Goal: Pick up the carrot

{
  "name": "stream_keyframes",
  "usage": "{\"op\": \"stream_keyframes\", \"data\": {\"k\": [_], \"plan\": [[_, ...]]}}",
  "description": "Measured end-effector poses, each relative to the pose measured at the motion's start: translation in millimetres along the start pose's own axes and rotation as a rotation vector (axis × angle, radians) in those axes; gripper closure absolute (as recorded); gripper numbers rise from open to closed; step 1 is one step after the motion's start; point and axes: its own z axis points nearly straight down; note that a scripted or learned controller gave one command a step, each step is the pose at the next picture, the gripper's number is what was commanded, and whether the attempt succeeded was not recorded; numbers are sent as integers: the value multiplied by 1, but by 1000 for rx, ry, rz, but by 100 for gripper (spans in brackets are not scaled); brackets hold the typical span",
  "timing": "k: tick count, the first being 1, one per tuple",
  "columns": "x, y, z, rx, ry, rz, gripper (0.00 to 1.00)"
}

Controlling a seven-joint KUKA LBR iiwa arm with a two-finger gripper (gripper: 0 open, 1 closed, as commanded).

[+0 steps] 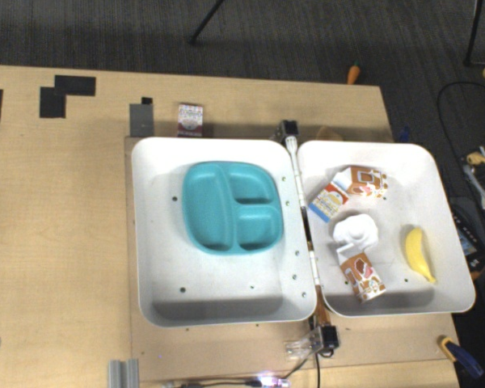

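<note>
**Over the bench: two bins on pale wood, dark carpet behind**

Across the pale wooden bench (56, 241) sat two white bins. The left bin (158, 297) held a teal divided plate (232, 207). The right bin (449, 293) held cartons (364, 275) and a banana (419, 254). Dark carpet (105, 14) lay beyond. A small orange thing (353, 73) lay at the bench's far edge; whether it was the carrot could not be told, nor could the pincer's state.
</note>
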Motion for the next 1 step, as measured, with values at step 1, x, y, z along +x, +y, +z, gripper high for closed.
{"op": "stream_keyframes", "data": {"k": [1], "plan": [[-17,-15,131,14,-20,-104,100]]}}
